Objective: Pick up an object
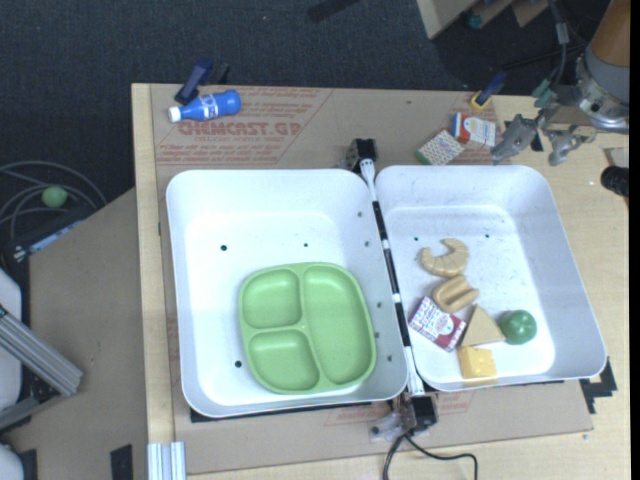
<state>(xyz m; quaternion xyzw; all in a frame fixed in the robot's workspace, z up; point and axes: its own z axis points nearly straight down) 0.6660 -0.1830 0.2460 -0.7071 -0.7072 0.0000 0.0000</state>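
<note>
On the far left of the bench top a blue and white bottle lies on its side on printed cardboard; the red lettering there looks like "GENCAST" followed by more letters, too faint to read with certainty. The left bin holds a green divided plate with three compartments. It is probably stiff plastic, light, and too broad and flat for an easy pinch, except perhaps at its rim.

The right bin holds the likelier targets, bunched in its lower middle. A tan croissant sits apart from the rest, curved and probably hard plastic toy food, so a grasp across its narrow middle seems best. Below it lies a bread roll, touching a small red and white carton whose print is too small to read. Beside them are a cheese wedge and a green ball, which may roll or slip when pinched.

Outside the bin's top edge lie two small packets, their labels unreadable. The gripper hovers above the bin's upper right corner, fingers spread apart with nothing between them.
</note>
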